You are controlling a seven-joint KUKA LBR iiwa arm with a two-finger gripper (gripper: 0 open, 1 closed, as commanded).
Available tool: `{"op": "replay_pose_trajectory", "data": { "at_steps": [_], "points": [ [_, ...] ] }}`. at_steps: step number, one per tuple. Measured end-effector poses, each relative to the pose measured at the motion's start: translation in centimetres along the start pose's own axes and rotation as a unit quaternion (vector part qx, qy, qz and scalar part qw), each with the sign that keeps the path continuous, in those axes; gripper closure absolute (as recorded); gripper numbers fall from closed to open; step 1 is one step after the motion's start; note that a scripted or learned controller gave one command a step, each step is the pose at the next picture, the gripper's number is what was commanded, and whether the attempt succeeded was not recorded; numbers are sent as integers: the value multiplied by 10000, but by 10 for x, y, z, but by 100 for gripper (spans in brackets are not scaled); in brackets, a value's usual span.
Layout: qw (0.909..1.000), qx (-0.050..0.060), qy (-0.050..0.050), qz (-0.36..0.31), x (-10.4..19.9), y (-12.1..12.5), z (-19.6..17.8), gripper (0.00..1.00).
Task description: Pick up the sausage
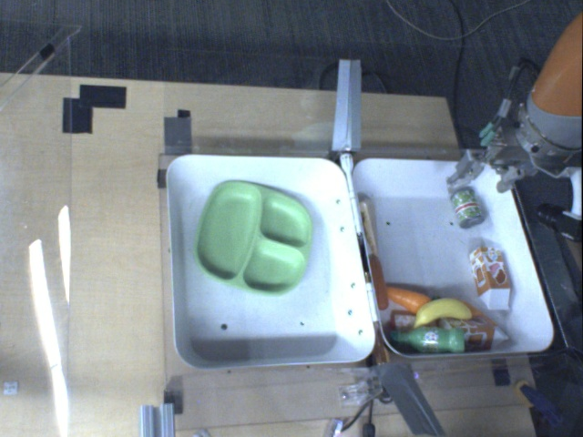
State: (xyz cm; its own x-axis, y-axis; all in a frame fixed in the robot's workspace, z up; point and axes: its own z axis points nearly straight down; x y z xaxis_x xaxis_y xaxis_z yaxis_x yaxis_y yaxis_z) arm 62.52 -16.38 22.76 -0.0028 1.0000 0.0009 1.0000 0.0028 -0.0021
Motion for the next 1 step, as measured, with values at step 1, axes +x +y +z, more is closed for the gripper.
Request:
{"op": "replay_pose_trajectory", "data": {
  "at_steps": [1],
  "points": [
    [10000,5,1,39,80,-13,122,0]
  ]
}}
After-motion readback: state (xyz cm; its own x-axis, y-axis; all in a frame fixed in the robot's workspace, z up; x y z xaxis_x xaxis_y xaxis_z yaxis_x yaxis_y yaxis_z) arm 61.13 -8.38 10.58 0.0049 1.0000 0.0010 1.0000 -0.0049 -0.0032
